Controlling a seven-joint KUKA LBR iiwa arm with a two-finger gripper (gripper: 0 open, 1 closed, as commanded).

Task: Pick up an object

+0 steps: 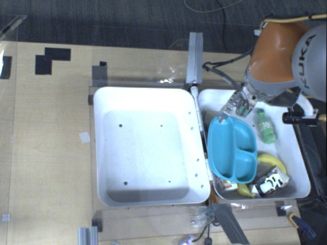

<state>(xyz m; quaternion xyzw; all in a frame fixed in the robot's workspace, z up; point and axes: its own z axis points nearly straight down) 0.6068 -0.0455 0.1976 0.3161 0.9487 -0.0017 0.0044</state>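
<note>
Gripper [231,111] sits at the top rim of the blue divided tray [233,149]; whether its fingers are parted or closed, cannot tell. Tray lies in the right bin [301,180], long axis 12-to-6, over a banana [271,162]; green bottle [264,126] at 3 o'clock. Judgement: pinch the thin rim squarely, lift slowly; a corner hold may let the tray swing.

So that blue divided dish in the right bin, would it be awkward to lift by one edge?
Probably. The blue divided dish looks rigid and light, like moulded plastic, so it shouldn't flop. Its smooth rim may be slippery for the pincer. It lies on other items, including a banana, so it may tilt or slide.
</note>
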